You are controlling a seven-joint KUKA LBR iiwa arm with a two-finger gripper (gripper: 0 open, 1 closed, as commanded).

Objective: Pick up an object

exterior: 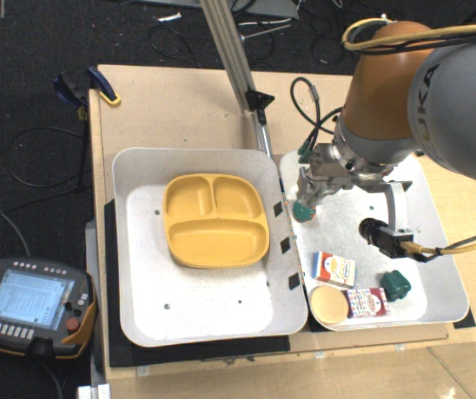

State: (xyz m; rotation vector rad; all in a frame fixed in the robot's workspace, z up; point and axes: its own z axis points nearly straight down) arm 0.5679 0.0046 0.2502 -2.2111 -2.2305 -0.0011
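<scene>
Currently: gripper at the right bin's left wall, loose objects nearer the view's bottom edge

**Gripper** (306, 199): hangs low over the right bin (437, 223), close against its left wall, beside the divide from the left bin (130, 223). Points down and slightly toward the left bin. Open or closed: cannot tell from this view.

**Teal piece** (303, 213): shows directly at the gripper tip, touching or overlapping it. Cannot tell whether held, merely under the tip, or part of the tool. Treat as not secured.

**Other candidates, all in the right bin:**
- Box (335, 268): nearest to the gripper, toward the view's bottom and slightly right. Lies flat, long axis roughly across the view, slightly tilted.
- Disc (331, 304): past the box, at the bin's near-left corner, just beside the rim.
- Carton (366, 302): touching or just beside the disc, on its right; long axis across the view.
- Green block (397, 284): just right of the carton, farthest from the gripper.

**Not in play:** plate (216, 220) in the left bin, well apart from the gripper.

**Judgement:** if the teal piece proves loose, lift straight up and check. Otherwise, travel toward the view's bottom for the box, and set the jaws across its short side. Expect crowding near the disc and carton.
</scene>
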